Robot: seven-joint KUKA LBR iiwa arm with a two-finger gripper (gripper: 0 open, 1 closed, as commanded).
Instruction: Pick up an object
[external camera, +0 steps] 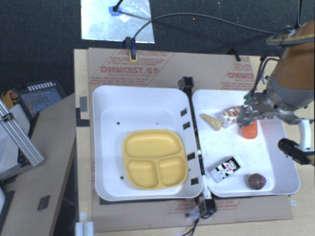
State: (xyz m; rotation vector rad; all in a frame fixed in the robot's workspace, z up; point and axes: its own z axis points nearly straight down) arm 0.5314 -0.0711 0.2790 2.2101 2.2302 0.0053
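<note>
Left bin [103,102]: white, shallow, rounded corners. It holds a yellow three-compartment tray [154,159], smooth and glossy, toward 6 o'clock. Right bin [288,178]: a tan wedge [212,121] at 10 o'clock, a printed packet [230,115] just beside it, partly hidden by the gripper [244,116]. An orange cylinder [249,130] stands at the gripper, its top covered. A black-and-white card [226,168] lies at 7 o'clock; a dark red textured ball [256,181] at 5 o'clock. Jaw state: cannot be determined.

Left bin [106,107] has a yellow divided tray [154,159] in it, a keypad gadget [42,98] sits off to the left, and a foil sheet [117,14] lies up top.
</note>
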